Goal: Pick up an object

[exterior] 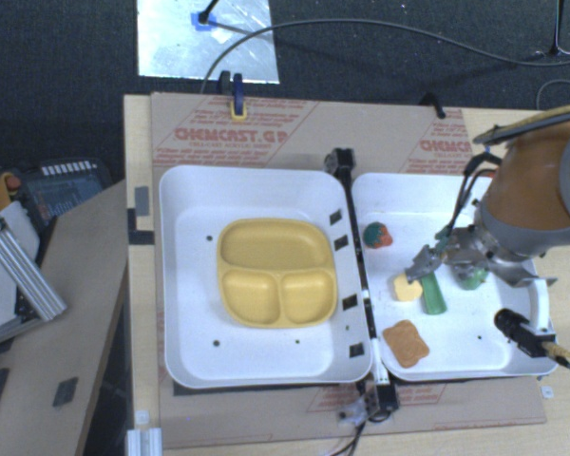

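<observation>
The gripper [426, 266] sits low in the right bin [475, 361], just above the green object [433, 295] and beside the pale yellow piece [407, 288]; whether its hold is released or clenched I cannot tell. Nothing looks lifted yet: the green object lies on the right bin's floor, with the brown piece [406, 342] nearer that bin's front edge and the red-and-green toy [377, 236] toward its back, so I judge the pick not yet done, with grasp and lift left

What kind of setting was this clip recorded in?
Probably a robotics lab bench: two white bins on Chemcast-printed board, toy food like a green piece, loose cables over dark carpet.
</observation>
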### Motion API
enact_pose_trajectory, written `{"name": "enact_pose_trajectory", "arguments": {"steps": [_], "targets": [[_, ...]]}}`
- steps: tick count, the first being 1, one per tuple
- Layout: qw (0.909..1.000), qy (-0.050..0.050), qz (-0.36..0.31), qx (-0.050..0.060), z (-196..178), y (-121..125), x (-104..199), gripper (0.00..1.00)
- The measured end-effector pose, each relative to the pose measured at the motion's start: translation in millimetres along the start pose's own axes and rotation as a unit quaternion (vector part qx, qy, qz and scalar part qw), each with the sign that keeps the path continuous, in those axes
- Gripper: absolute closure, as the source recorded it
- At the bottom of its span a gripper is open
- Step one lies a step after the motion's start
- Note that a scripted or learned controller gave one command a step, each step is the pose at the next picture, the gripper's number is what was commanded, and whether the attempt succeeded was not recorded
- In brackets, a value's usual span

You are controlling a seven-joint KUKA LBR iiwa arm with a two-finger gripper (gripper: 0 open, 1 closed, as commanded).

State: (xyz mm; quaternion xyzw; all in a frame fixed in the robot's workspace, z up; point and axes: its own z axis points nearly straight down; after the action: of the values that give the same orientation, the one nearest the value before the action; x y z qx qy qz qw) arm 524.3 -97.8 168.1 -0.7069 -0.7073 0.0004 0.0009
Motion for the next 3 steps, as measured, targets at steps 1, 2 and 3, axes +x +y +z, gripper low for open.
{"name": "enact_pose_trajectory", "arguments": {"steps": [1, 2, 3], "targets": [[1.0, 0.0, 0.0, -0.001, 42.3, -4.7, -1.9, 0.0], [1.0, 0.0, 0.0, -0.002, 30.9, -3.9, -2.1, 1.0], [1.0, -0.001, -0.002, -0.004, -12.5, -3.7, 0.9, 1.0]]}}
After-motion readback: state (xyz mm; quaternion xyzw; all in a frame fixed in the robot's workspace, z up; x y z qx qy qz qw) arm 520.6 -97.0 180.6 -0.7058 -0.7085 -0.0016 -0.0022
